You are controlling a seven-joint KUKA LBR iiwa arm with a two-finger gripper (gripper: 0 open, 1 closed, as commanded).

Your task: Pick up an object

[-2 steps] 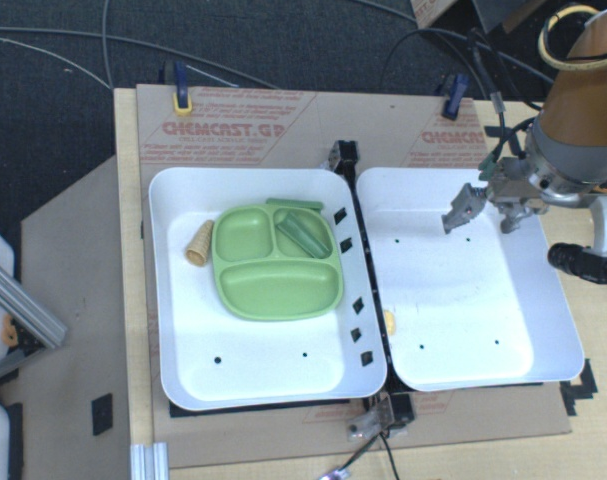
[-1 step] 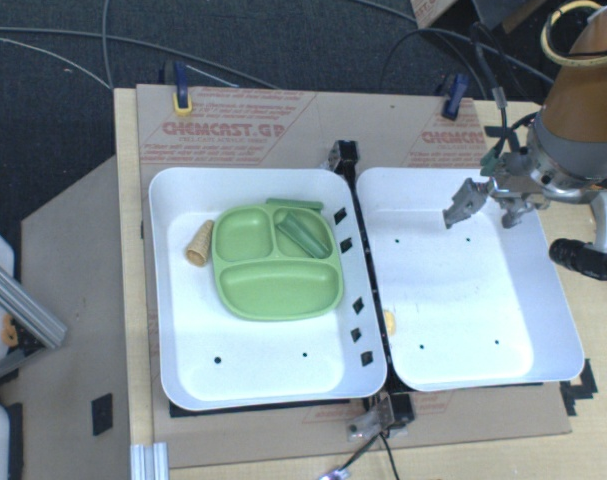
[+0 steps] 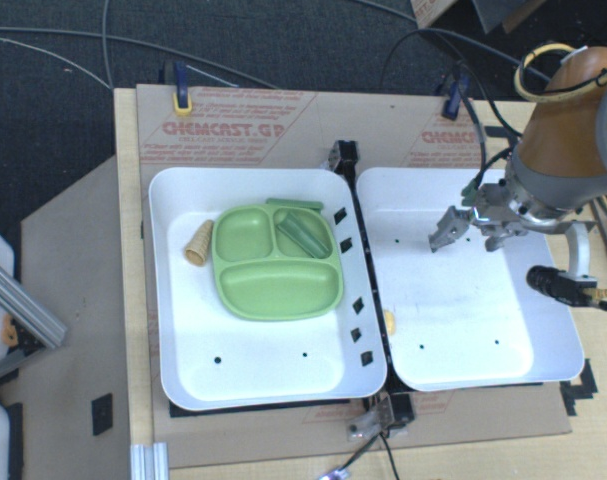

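A green divided plate (image 3: pixel 276 263) lies in the left bin (image 3: pixel 253 378). A dark green pod-shaped piece (image 3: pixel 305 233) rests in the plate's upper right compartment. A tan ice-cream cone (image 3: pixel 197 243) lies on the bin floor just left of the plate. My gripper (image 3: pixel 473 228) hangs over the upper part of the right bin (image 3: pixel 483 358), its grey fingers (image 3: pixel 445 232) spread apart with nothing between them. It is well to the right of the plate and cone, across the divider.
A small yellow-orange bit (image 3: pixel 388 321) sits at the right bin's left rim by the black-marked divider (image 3: pixel 355 258). Blue clamps (image 3: pixel 182 88) hold the board at the back. Cables run from the arm's wrist at right (image 3: pixel 563 284).
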